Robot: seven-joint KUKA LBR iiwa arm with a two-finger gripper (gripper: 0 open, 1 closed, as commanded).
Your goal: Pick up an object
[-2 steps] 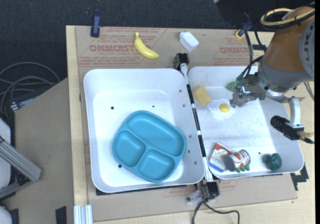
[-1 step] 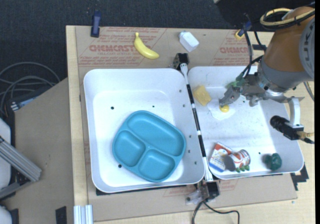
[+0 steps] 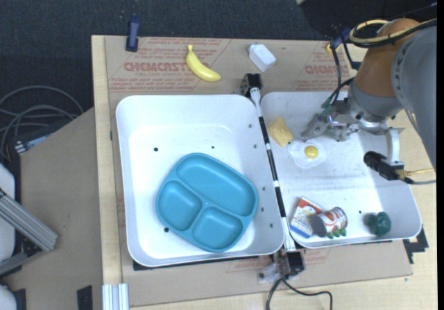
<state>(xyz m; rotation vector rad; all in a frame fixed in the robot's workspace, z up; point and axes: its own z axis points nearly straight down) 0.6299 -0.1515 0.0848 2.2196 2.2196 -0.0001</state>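
- Near edge of the right bin (image 3: pixel 399 194): a red-and-white packet (image 3: pixel 316 218) lies flat by the near left corner, its long axis running roughly along the near wall. A small dark green object (image 3: pixel 378 222) sits by the near right corner, well apart from the packet.
- In the left bin (image 3: pixel 132 156), a blue divided plate (image 3: pixel 207 201) rests toward the near right part of the floor, its long axis slanting from near left to far right.
- Middle of the right bin: a toy fried egg (image 3: pixel 308 152), white with a yellow yolk, lies flat just beside the left wall. It is roughly round, so it has no clear long axis or heading.
- Just beyond the egg, touching or nearly touching the same wall, is a pale yellow block (image 3: pixel 280 132), its long axis slanting from far left to near right.
- The gripper (image 3: pixel 326 125) is low over the far part of the right bin, just beyond the egg and to the right of the yellow block. Whether its pincer is apart or together I cannot tell; nothing shows between the tips.
- Step, as I judge it: the approach to a grasp, no object lifted yet. The egg looks the likeliest target. The next move calls for centring over it and descending squarely; being so flat, it could slip out.
- Far edge of the bench (image 3: pixel 104 163), beyond the bins: a banana (image 3: pixel 201 66) and a small white block (image 3: pixel 261 57).
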